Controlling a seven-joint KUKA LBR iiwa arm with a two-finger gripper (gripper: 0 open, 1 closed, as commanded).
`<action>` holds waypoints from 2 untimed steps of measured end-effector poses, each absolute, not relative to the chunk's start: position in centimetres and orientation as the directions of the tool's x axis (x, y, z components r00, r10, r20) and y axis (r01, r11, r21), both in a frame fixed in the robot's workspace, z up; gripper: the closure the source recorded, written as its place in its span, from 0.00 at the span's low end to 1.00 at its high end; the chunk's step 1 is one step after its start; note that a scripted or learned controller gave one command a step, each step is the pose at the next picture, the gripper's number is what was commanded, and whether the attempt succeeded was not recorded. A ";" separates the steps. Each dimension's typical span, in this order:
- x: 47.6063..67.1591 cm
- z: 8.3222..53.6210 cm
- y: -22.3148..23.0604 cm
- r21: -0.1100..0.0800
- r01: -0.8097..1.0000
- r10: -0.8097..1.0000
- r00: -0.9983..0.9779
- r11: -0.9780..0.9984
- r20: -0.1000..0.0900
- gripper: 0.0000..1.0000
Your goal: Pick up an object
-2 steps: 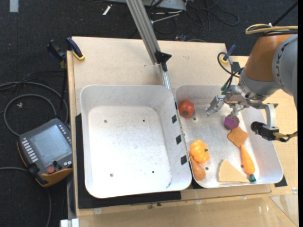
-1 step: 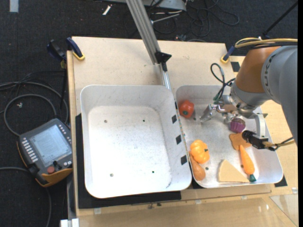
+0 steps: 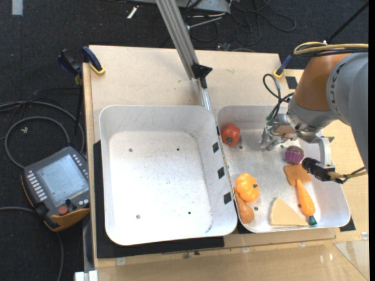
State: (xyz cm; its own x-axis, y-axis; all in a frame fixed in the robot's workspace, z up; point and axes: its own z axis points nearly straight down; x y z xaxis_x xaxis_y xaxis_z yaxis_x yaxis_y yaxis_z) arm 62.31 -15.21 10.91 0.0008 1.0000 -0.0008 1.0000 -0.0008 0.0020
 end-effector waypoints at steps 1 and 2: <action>62.9 16.8 -14.4 0.007 1.000 1.000 -0.004 0.004 -0.001 1.00; 62.5 23.1 -14.4 0.008 1.000 1.000 -0.003 0.003 -0.002 1.00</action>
